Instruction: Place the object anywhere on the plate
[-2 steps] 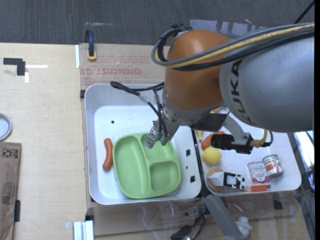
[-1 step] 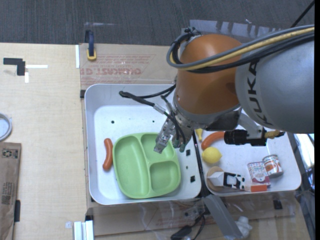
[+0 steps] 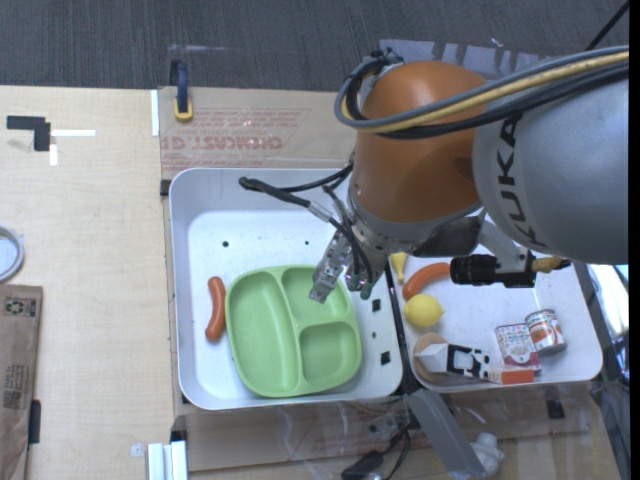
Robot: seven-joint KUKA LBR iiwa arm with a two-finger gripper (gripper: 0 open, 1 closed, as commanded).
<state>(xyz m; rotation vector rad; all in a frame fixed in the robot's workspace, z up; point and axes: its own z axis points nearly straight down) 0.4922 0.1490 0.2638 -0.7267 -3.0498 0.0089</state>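
Observation:
A green three-compartment plate [image 3: 262, 340] lies in the left bin [image 3: 196, 230], toward its front. A small orange-red sausage [image 3: 215, 308] rests on the bin floor just left of the plate, apart from its rim. My gripper [image 3: 342, 276] hangs over the plate's back right corner, well right of the sausage. Its two fingers stand open, and I see nothing between them. The big orange and grey wrist hides the back right part of the left bin.
The right bin [image 3: 575, 286] holds a yellow lemon [image 3: 423, 311], an orange carrot-like piece [image 3: 427, 275], a small can [image 3: 546, 329], a red and white packet [image 3: 514, 344] and a little carton [image 3: 451, 360]. Black cables cross the left bin's back.

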